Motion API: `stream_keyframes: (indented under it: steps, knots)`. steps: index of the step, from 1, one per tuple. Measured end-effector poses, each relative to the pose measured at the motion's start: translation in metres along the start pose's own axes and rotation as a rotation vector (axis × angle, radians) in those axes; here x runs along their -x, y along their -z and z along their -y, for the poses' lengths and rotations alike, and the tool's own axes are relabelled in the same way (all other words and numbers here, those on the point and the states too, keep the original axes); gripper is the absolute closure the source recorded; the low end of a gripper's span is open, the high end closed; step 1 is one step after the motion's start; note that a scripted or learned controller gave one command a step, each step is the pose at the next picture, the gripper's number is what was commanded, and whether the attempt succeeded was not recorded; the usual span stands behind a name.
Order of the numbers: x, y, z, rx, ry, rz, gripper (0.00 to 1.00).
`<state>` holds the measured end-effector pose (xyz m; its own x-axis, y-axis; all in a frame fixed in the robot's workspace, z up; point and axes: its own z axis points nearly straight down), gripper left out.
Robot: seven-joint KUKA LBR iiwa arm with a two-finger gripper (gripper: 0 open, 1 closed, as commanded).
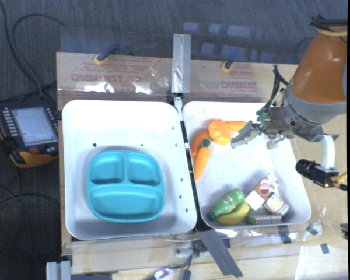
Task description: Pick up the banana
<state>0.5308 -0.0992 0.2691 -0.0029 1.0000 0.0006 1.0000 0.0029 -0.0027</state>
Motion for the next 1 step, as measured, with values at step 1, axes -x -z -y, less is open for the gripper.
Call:
stream_keyframes:
  steps: [1]
  knots:
    - [-0.0312, 0.0514, 0.0464, 0.001, 0.078, 0.000, 0.00]
